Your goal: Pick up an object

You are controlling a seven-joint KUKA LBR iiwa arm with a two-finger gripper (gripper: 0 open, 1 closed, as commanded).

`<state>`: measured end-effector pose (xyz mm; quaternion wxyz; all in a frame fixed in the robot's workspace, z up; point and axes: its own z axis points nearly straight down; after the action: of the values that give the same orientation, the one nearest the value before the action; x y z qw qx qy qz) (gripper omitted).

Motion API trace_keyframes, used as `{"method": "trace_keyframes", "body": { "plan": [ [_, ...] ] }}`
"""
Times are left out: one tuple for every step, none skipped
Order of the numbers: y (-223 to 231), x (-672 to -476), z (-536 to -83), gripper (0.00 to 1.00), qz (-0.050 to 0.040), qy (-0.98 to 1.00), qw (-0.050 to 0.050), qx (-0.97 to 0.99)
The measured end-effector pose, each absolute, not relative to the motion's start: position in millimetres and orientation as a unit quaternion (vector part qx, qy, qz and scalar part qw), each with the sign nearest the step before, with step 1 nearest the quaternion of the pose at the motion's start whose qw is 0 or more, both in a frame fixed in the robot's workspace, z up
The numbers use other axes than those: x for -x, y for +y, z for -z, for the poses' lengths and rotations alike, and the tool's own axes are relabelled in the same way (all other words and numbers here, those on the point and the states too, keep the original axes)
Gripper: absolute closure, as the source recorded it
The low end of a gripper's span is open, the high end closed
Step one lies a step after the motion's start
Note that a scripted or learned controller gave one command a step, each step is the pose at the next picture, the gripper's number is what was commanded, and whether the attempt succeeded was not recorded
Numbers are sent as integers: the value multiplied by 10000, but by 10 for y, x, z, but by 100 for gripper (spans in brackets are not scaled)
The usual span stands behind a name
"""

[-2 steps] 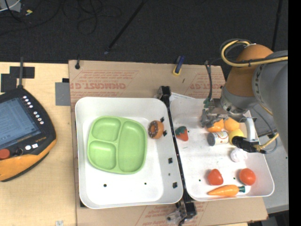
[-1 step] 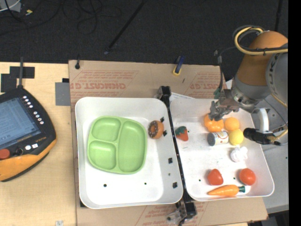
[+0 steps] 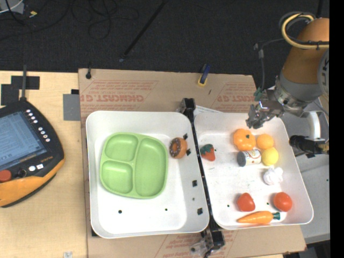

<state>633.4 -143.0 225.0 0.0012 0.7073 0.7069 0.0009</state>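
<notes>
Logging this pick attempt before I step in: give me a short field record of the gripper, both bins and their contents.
gripper: above the right bin's far edge, nothing seen between its fingers
left bin: green divided plate, donut by the right wall
right bin: strawberry, small pumpkin, orange, lemon, can, white piece, two tomatoes, carrot
</notes>
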Motion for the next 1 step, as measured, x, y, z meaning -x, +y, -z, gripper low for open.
{"method": "trace_keyframes", "body": {
  "plan": [
    [-956,-5999,-2167,100,10,7081,-29,-7061]
  ]
}}
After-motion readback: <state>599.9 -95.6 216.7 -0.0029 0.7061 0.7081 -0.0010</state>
